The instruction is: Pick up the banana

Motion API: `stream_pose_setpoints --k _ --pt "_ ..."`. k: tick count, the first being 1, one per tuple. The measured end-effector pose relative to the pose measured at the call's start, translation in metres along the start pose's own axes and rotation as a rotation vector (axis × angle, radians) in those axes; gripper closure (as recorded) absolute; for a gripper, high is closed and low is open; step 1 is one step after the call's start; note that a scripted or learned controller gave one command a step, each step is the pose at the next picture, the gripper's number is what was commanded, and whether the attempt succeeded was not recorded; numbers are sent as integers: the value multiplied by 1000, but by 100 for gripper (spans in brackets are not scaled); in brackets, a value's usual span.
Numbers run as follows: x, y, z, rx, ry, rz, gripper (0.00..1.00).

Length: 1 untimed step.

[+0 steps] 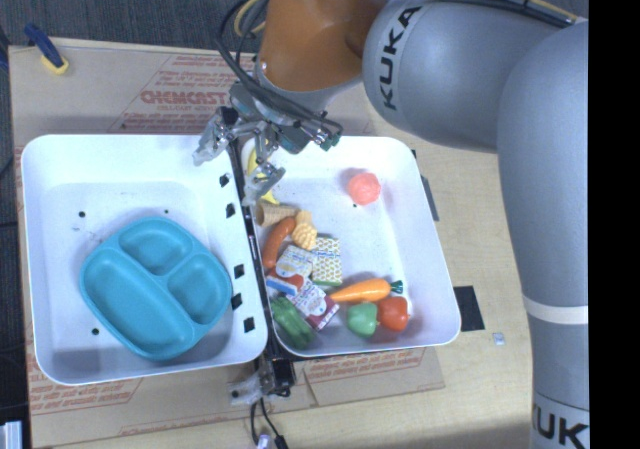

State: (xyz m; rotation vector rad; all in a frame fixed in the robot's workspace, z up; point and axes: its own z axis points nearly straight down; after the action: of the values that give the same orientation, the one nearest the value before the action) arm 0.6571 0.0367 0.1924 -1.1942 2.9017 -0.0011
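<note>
Item: two-finger metal gripper (262, 159), finger state cannot tell, over small yellow plastic banana (264, 175) by white bin divider wall (243, 237). Risk: fingers strike wall, banana slips.

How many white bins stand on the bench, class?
2. The left white bin holds a blue divided plate; the right white bin holds the toy food. They sit side by side, touching along the middle.

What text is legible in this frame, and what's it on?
"KUKA": grey robot arm, upper link.
"KU", cut off by the frame edge: the same arm's lower section, bottom right.
"CHEMCAST", red print: brown cardboard sheet under the white bins.
Small food packets in the right bin: print too small to read.
</note>
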Motion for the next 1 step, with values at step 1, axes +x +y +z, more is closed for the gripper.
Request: stream_pose_setpoints --k 1 --pt "37 -37 0 1 0 -150 0"
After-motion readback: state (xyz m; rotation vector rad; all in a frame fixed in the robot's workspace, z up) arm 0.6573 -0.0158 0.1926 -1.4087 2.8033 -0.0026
